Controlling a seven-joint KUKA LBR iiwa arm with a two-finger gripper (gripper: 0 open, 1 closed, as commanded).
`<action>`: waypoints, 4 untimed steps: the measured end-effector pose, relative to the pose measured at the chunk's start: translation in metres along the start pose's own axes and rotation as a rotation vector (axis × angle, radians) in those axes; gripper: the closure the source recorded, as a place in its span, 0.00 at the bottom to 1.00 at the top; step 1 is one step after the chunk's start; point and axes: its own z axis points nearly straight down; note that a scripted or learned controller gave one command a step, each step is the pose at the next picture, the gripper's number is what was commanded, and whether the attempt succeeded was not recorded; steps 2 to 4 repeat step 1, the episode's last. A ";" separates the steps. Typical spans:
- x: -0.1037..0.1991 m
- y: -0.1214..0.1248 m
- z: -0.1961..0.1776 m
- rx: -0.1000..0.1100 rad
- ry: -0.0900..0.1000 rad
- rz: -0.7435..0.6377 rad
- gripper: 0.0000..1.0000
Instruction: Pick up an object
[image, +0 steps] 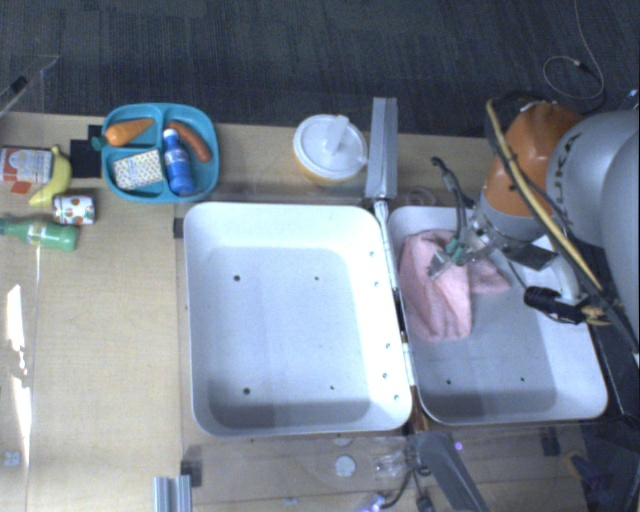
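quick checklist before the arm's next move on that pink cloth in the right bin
1. Target present: pink cloth lies in the right bin, at its left side: ok.
2. Gripper position: over the cloth's upper part: ok.
3. Cloth actually held: cannot tell.
4. Cloth free of the bin wall: it lies close along the left wall: cannot tell.
5. Cables near the wrist clear of the cloth: ok.
6. Left bin free for a drop: ok.

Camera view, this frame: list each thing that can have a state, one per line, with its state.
pink cloth: crumpled, lying in the right bin's left part.
gripper: down on the cloth's upper edge; grasp not discernible.
right bin: holds the cloth.
left bin: upright, beside the right bin.
white cup: lidded, upright behind the bins.
blue tray: holds toy food in its compartments.
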 end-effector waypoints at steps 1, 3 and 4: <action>0.015 0.058 -0.079 0.014 0.008 0.080 1.00; 0.015 0.058 -0.079 0.014 0.008 0.080 1.00; 0.015 0.058 -0.079 0.014 0.008 0.080 1.00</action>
